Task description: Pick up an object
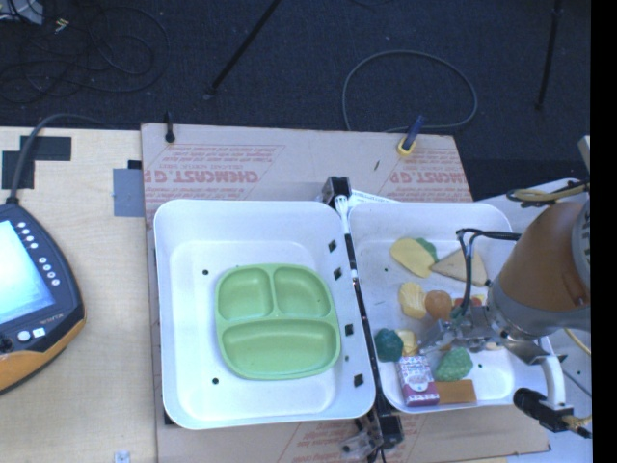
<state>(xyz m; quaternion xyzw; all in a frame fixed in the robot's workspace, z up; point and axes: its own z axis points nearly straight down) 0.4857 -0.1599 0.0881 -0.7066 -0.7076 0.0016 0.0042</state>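
Two-finger metal gripper [461,334] is seen low in right white plastic bin [487,218], among small toy foods [424,302]; jaw state cannot be told. Green sectioned plastic tray [277,318] is seen in left white bin [183,239].

1. Two bins sit side by side on the bench: the left bin [183,258] and the right bin [386,222], touching along a central divide.
2. A sectioned tray [277,319] lies in the middle of the left bin.
3. The right bin holds a cluster of small toy foods [424,302], with a small carton [417,379] near its front edge.
4. The gripper [461,334] is down among those items.
5. A handheld control pendant [24,292] lies on the bench, well left of the bins.
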